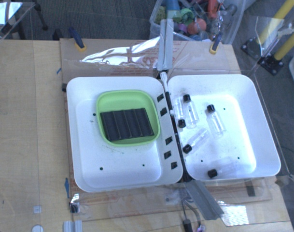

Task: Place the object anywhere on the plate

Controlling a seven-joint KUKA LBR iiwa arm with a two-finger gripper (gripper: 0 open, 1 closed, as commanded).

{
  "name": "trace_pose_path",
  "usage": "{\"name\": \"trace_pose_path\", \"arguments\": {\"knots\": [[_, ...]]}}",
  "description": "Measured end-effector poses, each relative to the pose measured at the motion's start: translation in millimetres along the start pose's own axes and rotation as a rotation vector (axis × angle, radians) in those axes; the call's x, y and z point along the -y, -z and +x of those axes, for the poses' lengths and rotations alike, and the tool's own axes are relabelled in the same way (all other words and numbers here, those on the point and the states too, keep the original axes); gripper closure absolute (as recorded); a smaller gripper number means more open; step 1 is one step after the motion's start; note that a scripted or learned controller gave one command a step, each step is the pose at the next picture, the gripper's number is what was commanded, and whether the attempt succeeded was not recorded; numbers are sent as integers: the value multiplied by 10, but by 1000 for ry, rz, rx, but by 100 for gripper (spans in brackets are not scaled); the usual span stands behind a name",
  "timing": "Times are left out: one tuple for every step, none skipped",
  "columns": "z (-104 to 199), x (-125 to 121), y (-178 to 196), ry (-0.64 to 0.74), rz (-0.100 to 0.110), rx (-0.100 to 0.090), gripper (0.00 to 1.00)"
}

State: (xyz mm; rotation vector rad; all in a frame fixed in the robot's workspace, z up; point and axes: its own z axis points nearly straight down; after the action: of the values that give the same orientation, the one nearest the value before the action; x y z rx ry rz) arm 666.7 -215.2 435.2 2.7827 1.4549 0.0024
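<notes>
Nearest, in right bin [268, 146], clear vial [225, 167] lying flat; beyond, four more vials [215, 121], scattered. In left bin [84, 146], green plate [127, 94] bearing dark slab [126, 124]. Picking not yet done. Next: grasp one vial, carry left. Claw state: cannot tell.

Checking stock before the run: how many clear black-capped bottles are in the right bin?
5. Two lie near the divider at top, one right of them, one mid-bin by the divider, one at the bottom. Clear glass; another could escape notice.
</notes>
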Motion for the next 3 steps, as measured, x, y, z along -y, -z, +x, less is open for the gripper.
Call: {"name": "trace_pose_path", "arguments": {"knots": [[-18,-10,-3,-156,-1,-1,0],[-107,126,-4,-222,7,1,0],[-95,84,-6,-303,3,0,0]]}}
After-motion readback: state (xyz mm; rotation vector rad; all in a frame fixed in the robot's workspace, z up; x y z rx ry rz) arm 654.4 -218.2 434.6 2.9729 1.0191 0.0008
